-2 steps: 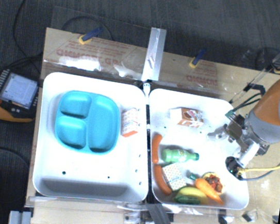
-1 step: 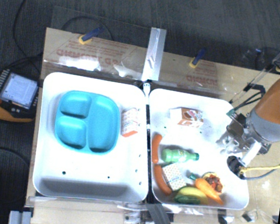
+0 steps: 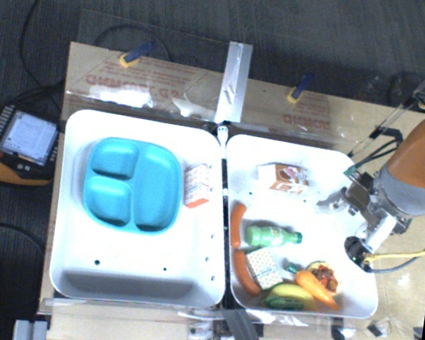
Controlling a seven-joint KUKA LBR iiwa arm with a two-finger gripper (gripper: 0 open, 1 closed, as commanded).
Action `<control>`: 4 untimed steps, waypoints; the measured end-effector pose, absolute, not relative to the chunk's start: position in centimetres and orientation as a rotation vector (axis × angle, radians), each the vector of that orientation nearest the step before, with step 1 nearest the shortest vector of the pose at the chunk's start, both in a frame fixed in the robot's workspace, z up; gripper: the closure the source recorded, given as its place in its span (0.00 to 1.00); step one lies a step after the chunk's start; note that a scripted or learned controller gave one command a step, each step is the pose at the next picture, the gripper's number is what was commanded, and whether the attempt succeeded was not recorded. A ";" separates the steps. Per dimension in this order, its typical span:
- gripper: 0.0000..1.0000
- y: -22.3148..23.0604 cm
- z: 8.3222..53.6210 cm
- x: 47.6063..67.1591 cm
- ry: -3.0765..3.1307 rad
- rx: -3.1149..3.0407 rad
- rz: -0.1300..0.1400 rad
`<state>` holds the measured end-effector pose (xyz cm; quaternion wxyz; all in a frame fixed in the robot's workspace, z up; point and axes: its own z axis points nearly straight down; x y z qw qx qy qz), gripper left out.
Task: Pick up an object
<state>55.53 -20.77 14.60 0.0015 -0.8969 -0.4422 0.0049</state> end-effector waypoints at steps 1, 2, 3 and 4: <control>1.00 -20.7 15.4 55.5 -1.390 -2.811 0.020; 1.00 -15.4 18.1 52.8 -1.859 -2.529 0.005; 0.00 -15.4 18.1 52.8 -1.859 -2.529 0.004; 0.00 -13.9 12.9 61.9 -1.858 -2.531 0.005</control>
